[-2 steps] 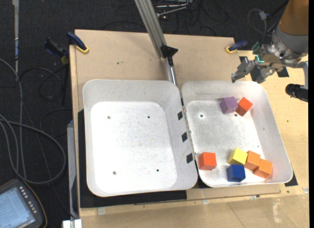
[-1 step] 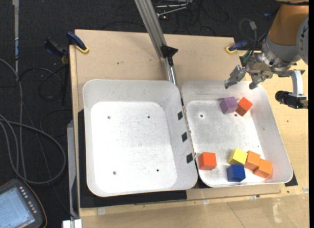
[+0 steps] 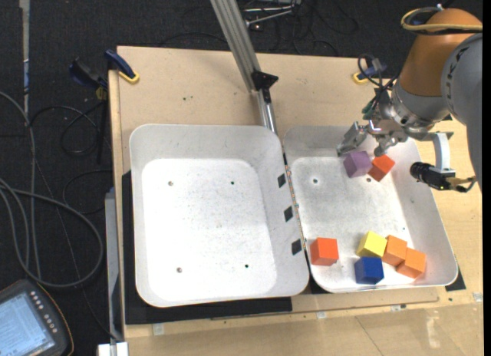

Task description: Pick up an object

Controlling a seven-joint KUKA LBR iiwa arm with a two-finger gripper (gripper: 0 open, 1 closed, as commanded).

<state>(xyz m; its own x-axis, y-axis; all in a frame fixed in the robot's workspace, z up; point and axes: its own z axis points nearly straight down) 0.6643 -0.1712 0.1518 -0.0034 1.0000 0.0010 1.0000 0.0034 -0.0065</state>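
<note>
My gripper [image 3: 366, 146] hangs over the far end of the right bin [image 3: 430, 216] with its fingers spread and nothing between them. A purple block [image 3: 356, 163] lies just below the left finger and a red-orange block [image 3: 381, 167] just below the right one, side by side on the bin floor. Near the bin's front edge lie an orange block [image 3: 324, 251], a yellow block [image 3: 373, 244], a blue block [image 3: 369, 270] and two more orange blocks [image 3: 404, 255] pressed together.
The left bin [image 3: 138, 193] stands beside the right one on the tan bench. A slanted metal pole [image 3: 238, 36] runs down to the gap between the bins at the back. Clamps [image 3: 123, 68] sit at the bench's far corners.
</note>
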